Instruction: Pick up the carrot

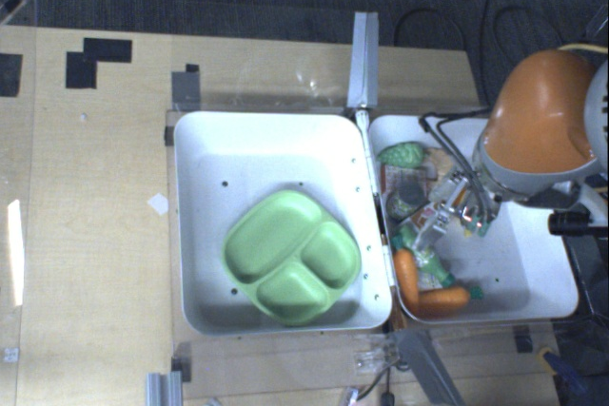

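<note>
Hand (430, 231) hovers just above the smooth orange plastic carrot (407, 273) at the right bin's near-left corner – whether spread or pressed together I cannot tell – and the carrot looks light, stiff, slippery, best pinched mid-length.

Open floor across the left bin (200, 204) around the green divided plate (291, 254). Crowded along the right bin's (542, 285) left wall: carrot (423, 292) hemmed among packets (411, 181) and green items. Bare floor toward its right, under the arm (542, 124).
</note>
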{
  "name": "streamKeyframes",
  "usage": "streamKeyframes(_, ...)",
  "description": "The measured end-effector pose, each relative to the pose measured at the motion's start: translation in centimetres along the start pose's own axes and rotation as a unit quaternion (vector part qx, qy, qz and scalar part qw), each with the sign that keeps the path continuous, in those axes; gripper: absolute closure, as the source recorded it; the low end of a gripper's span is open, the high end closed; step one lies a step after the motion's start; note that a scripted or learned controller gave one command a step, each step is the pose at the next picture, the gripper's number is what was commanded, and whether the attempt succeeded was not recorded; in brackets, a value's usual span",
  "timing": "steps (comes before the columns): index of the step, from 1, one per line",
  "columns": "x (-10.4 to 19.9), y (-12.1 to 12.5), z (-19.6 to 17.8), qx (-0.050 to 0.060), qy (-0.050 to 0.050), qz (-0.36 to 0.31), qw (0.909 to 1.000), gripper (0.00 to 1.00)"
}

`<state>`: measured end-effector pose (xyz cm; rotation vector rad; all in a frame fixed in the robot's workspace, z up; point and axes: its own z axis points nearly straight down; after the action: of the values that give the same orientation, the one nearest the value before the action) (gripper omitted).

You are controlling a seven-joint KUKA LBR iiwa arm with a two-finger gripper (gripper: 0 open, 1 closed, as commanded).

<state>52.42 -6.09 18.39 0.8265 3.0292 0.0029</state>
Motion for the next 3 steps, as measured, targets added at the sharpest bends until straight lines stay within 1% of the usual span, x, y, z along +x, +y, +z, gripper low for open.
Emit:
streamKeyframes(1,5.9,2.8,0.0,0.000,0.000,-0.181,0.9835,0.00)
streamKeyframes(2,4.1,-0.2,-0.5,0.000,-0.001,-0.245,0.9696,0.00)
streamKeyframes(3,5.0,7.5,0.0,-0.001,-0.001,-0.344,0.9391,0.00)
